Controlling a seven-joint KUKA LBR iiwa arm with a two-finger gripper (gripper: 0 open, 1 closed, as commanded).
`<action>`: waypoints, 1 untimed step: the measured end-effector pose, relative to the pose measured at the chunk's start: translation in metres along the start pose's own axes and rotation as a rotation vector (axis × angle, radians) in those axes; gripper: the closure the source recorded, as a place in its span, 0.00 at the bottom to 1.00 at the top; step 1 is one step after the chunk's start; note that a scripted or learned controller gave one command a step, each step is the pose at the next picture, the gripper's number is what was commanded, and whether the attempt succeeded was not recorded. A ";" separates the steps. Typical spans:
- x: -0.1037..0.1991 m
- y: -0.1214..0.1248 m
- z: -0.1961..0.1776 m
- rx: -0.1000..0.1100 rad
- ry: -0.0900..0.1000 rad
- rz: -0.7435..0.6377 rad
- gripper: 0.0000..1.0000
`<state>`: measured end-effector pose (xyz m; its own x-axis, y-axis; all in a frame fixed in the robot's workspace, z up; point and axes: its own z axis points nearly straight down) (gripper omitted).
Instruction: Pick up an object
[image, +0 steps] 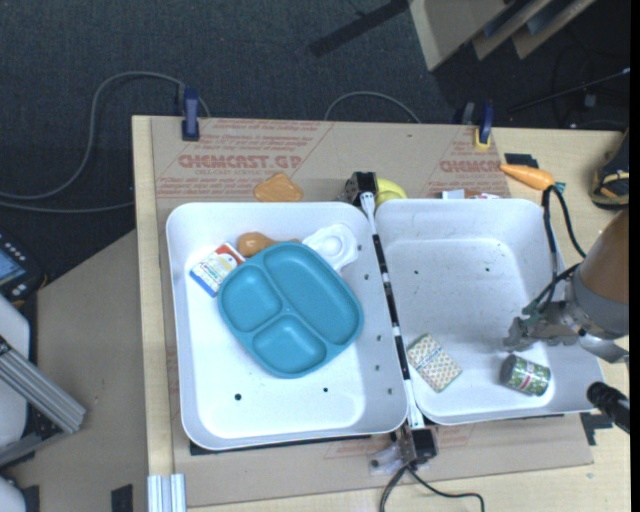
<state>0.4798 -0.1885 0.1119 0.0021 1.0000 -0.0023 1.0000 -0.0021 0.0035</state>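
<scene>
Hovering claw (527, 337) – just above green can (525, 376) | right bin (450, 235)

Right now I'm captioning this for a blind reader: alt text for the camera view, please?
The gripper hangs over the right bin, just above a small green can lying beside a patterned packet. The left bin holds a blue divided tray.

Right bin (450, 250): floor open above and left of the small can (526, 375); a patterned packet (434, 361) lies left of the can. A blue tray (289, 308) crowds the left bin (300, 415).
</scene>
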 end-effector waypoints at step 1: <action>0.000 0.000 0.000 0.001 0.001 0.000 0.00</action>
<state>0.4796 -0.1884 0.1114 0.0022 1.0000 -0.0017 1.0000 -0.0022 0.0026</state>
